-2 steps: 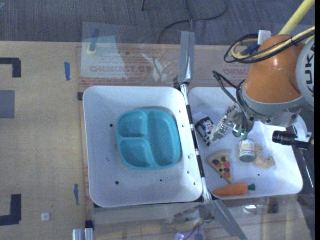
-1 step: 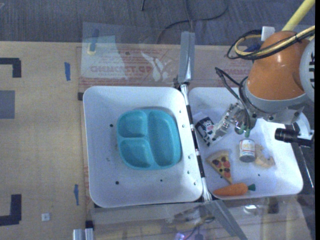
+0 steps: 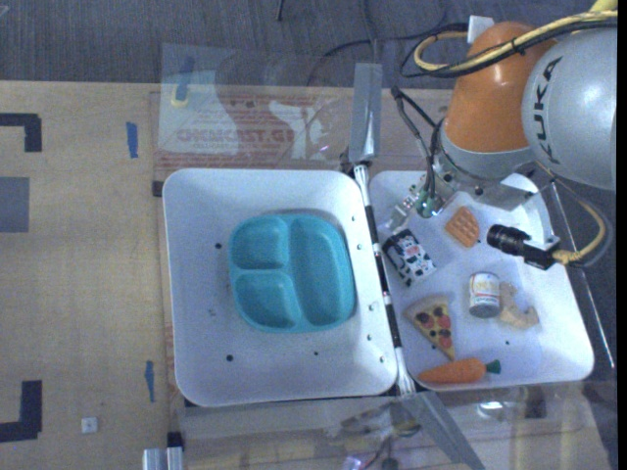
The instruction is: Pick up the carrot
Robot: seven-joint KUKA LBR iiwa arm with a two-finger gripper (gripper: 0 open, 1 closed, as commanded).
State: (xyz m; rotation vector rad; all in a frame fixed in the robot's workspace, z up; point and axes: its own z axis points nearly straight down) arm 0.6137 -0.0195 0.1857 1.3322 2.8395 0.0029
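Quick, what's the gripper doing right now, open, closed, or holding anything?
Gripper: cannot be told; it sits over the right bin, far from the carrot.

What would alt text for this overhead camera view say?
A grey and orange robot arm reaches over the right white bin, which holds a carrot, pizza slice, waffle and small can. The left bin holds a blue divided plate.

Grey, orange-banded arm (image 3: 509,96), wrist down

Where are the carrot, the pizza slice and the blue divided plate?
carrot (image 3: 453,370), camera view, middle of its orange body.
pizza slice (image 3: 432,322), camera view, its topped centre.
blue divided plate (image 3: 323,262), camera view, its large right compartment.
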